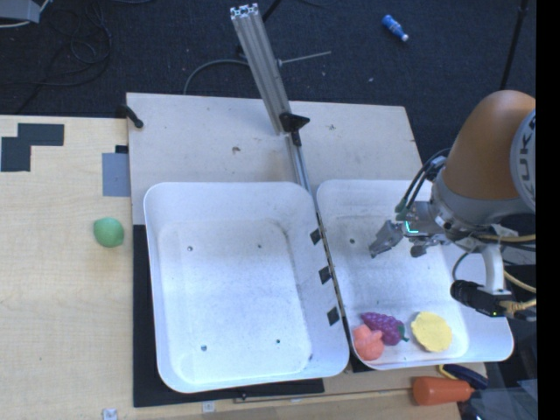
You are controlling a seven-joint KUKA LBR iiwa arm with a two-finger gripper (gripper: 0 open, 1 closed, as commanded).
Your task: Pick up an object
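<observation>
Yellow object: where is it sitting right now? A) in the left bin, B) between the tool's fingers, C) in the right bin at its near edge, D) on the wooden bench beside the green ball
C: the yellow object lies in the right bin near its front rim, beside the purple object, apart from the tool above it.

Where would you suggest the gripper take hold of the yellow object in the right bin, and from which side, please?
Probably from straight above, closing across the middle of the yellow object. It looks flat and roundish and lies near the right bin's front wall, so a sideways approach seems blocked. The fingers should avoid the purple grapes close on its left. The gripper hangs above bare floor farther back.
</observation>
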